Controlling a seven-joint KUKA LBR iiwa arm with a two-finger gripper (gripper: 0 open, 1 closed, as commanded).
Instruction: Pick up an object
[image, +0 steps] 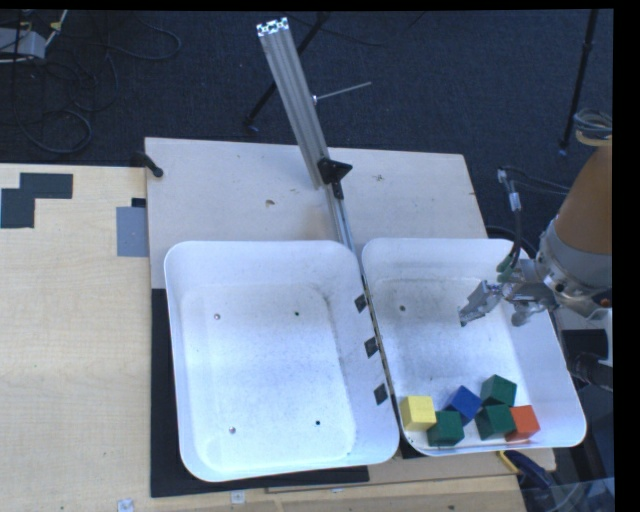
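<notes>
a wide orange band (592, 200) is seen on the round arm, with a grey ring (575, 262) under it. thin black cables (520, 245) are seen by the wrist. the small grey metal gripper (497, 303) is made of shiny, bumpy parts.

No readable text

We find no words, labels, brands or numbers we can read on the bins, the blocks, the bench or the arm; any markings there are too small to tell.
</notes>
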